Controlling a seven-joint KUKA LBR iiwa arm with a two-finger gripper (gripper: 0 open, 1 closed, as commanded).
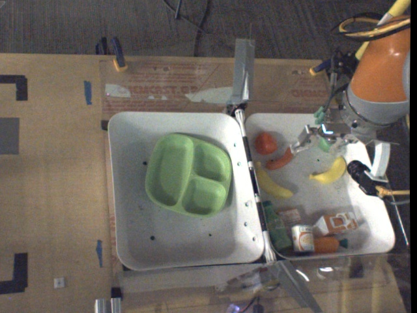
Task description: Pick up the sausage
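Two bins, sausage (279, 160) in the right bin (378, 240), gripper (314, 137) just beside it.
Sausage lies below the tomato (265, 143), above a banana (273, 184); its right end sits at the fingertips, not between them. Jaw spread: cannot tell. Green tray (189, 174) in the left bin (130, 227).

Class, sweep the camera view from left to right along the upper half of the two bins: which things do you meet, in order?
Green divided plate → tomato → sausage → gripper → curved banana.
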